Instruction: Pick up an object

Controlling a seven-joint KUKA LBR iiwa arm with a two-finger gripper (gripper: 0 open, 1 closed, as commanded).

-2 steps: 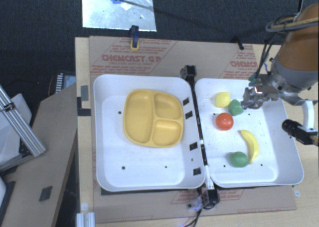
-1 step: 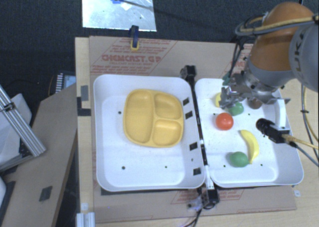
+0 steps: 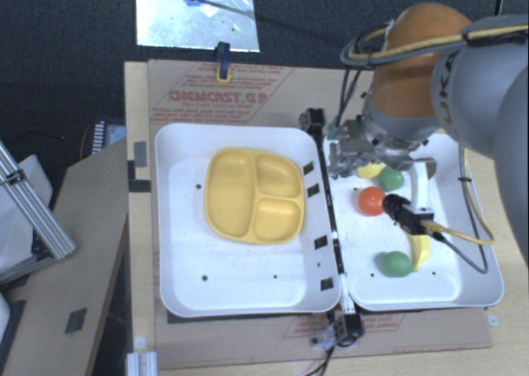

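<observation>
Two white bins sit side by side: the left bin [image 3: 178, 283] carries a yellow divided tray [image 3: 252, 195], the right bin [image 3: 463, 283] the loose pickable items. The gripper [image 3: 347, 158] is low over the right bin's upper-left corner, just beside a yellow piece [image 3: 369, 170] and a green object [image 3: 390, 178], presumably lined up for a grasp there. Finger state: cannot tell; the wrist hides it. An orange-red ball [image 3: 371, 200] and a second green object [image 3: 395, 263] lie apart, easier targets by my judgement.
</observation>
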